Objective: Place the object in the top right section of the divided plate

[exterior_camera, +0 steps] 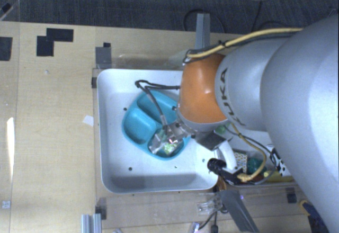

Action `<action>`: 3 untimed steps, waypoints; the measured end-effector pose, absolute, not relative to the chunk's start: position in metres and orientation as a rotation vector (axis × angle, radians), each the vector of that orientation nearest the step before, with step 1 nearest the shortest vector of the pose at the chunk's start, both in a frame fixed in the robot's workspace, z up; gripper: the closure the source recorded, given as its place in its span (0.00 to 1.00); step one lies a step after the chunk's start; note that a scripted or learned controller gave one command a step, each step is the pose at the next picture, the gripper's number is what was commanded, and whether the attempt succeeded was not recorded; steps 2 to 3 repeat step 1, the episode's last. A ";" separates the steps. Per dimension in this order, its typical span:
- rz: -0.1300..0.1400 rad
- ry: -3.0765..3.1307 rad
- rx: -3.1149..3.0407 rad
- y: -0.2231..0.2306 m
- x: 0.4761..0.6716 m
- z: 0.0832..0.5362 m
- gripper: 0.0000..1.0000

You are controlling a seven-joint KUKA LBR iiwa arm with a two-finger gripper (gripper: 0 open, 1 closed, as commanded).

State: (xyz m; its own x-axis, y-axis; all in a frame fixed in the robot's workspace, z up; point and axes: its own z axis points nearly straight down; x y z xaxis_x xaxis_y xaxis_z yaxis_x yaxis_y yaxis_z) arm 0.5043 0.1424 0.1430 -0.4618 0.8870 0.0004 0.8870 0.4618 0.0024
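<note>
From my end the object (170,145) looks like a small, light greenish thing, probably rigid and best pinched across its middle, sitting in the blue divided plate (139,123) right under the gripper (165,141), but with the arm coming in from the right and hanging straight over it I honestly can't tell what it's doing.

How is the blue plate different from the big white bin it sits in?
The divided plate is blue, and the white bin is white. The plate is much smaller and lies inside the bin, which holds it with bare floor around it. The plate has rounded sides and is split into sections, while the bin is one squarish space. Both are shallow and open on top. The gripper is over the plate's lower right part.
</note>
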 end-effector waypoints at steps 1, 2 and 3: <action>0.025 2.650 1.661 0.167 0.594 0.093 0.00; 0.025 2.650 1.661 0.167 0.594 0.093 0.00; 0.025 2.650 1.661 0.167 0.594 0.093 0.00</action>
